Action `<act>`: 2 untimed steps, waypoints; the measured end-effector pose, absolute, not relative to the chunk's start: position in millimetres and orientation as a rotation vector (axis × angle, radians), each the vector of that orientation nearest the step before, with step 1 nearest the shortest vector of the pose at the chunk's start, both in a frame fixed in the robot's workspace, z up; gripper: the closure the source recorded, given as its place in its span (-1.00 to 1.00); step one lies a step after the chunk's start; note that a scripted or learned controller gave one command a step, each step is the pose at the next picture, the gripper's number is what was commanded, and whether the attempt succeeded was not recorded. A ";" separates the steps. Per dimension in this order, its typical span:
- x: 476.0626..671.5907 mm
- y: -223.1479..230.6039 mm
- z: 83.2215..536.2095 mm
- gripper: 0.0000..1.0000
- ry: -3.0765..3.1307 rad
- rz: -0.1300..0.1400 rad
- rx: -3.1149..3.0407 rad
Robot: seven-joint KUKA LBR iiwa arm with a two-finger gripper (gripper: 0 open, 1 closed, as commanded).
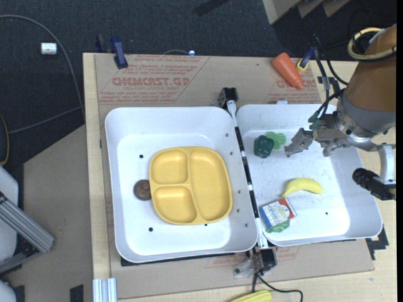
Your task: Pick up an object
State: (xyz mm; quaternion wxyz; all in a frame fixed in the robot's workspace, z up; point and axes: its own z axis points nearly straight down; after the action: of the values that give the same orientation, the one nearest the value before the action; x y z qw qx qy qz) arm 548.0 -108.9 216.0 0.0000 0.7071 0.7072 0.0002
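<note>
The right bin point(352, 222) holds a dark green pepper point(263, 146) with a lighter green piece point(276, 138) beside it. A yellow banana point(302, 186) lies nearer the front, and a small red, white and blue packet point(276, 215) rests at the front left. My gripper point(297, 143) reaches in from the right and hangs just right of the green pieces, above the banana. Nothing shows in its grasp. In the left bin point(119, 143) sits a yellow divided plate point(189, 185), and a brown round thing point(142, 189) lies at the plate's left edge.
An orange carrot-like toy point(288, 71) lies on the bench behind the right bin. A blue clamp point(118, 51) sits at the bench's back left corner. Black clips point(228, 97) join the bins along the middle wall. The arm's grey body point(371, 106) overhangs the right bin's far right side.
</note>
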 end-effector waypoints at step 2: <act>513.4 -109.5 84.2 -1.00 2.223 -0.001 2.224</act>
State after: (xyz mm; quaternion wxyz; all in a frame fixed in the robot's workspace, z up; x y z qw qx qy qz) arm 513.4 -109.5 84.2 -0.0016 0.7072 0.7070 -0.0004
